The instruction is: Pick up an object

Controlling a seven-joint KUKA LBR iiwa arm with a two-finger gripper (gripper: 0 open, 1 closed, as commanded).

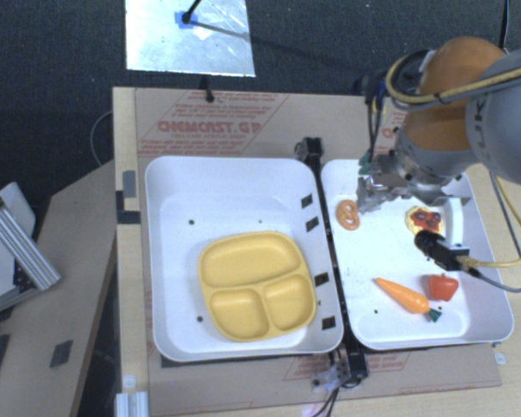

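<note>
– What can you pick up?

– A carrot (402, 295), orange and pointy, near the front edge of the right bin (486, 324). A red pepper (442, 287) sits just beside it. A little pretzel (348, 215) lies by the left wall.

– And your gripper (371, 193)?

– It's over the bin's back left corner. I can't tell its state.

– Any words?

– "CHEMCAST GP" in red on the cardboard (213, 124). A smooth yellow tray (257, 283) with three parts fills the left bin (169, 233).

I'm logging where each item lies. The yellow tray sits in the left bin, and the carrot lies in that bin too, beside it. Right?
Not quite. The yellow tray does sit in the left bin, but the carrot lies in the right bin, near its front edge, as the camera view shows.
</note>
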